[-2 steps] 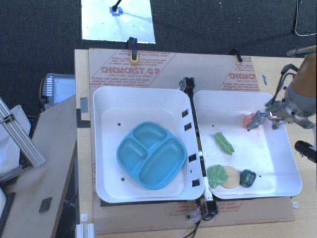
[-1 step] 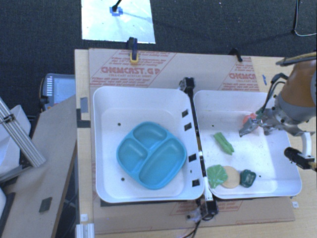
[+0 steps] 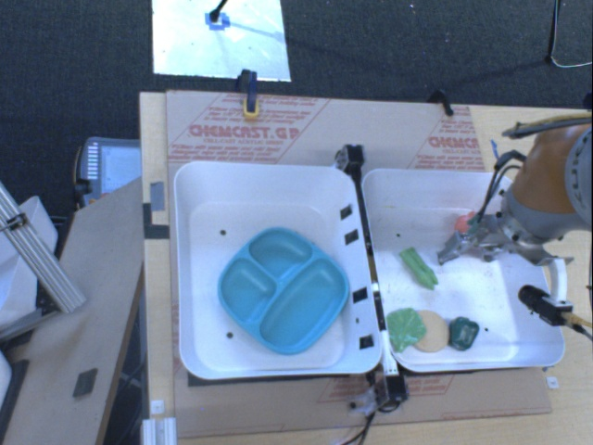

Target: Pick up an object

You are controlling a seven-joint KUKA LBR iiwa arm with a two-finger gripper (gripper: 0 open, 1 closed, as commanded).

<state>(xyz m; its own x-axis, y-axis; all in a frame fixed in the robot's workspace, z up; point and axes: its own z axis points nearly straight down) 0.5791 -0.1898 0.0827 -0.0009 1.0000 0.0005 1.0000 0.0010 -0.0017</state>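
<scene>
Low over the right bin (image 3: pixel 519 341), the end effector (image 3: pixel 460 242) sits beside a small orange-red piece (image 3: pixel 462 222), likely lining up a grab; whether it is wide or narrow I cannot tell. Just beyond lies a green wedge (image 3: pixel 419 268), elongated and tilted, apart from the other pieces.

A smooth blue plastic plate (image 3: pixel 283 288) lies in a glossy white plastic bin (image 3: pixel 269 179) on matt cardboard (image 3: pixel 278 130).

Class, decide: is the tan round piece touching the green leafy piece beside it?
Touching. The camera view shows the tan round piece overlapping the green leafy piece, no bin floor between them.
</scene>
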